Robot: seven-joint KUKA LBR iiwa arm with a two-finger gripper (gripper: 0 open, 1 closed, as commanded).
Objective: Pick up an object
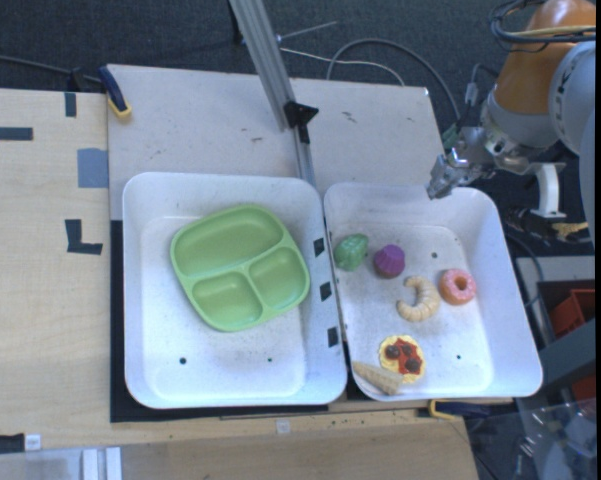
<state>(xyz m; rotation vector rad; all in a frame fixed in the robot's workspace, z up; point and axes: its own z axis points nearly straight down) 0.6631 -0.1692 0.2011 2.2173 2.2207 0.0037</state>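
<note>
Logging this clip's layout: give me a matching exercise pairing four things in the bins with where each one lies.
Things:
1. green divided tray
2. pink doughnut
3. purple toy
4. croissant

Places:
A. right bin, nearest its right wall
B. left bin
C. right bin, just right of the green toy
D. right bin, between the purple toy and the small tart

Pairs: 1-B, 2-A, 3-C, 4-D
</note>
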